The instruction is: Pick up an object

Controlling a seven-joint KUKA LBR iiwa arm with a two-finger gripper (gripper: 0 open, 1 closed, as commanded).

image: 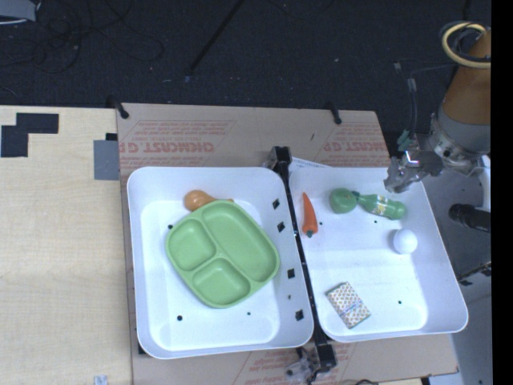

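Metal claw [398,180] over the far right corner of the right white bin [433,315], finger state too blurred to tell, perhaps nothing gripped. Just beside: green plastic bottle [367,203]. Nearer: white ball [404,241], orange carrot [309,213], patterned small box [348,304]. Left white bin [152,311]: green divided plate [222,253], orange round object [197,200].

You have two bins side by side: the left bin [152,295] holds a divided plate [221,252] with a small round object [197,200] tucked behind its far edge. In the right bin [433,311], a carrot [309,213] lies along the left wall, a bottle [366,203] lies on its side near the far edge, a ball [404,241] sits nearer you and to the bottle's right, and a small box [348,304] rests toward the near edge. The gripper [398,178] sits over that bin's far right corner, just behind the bottle.
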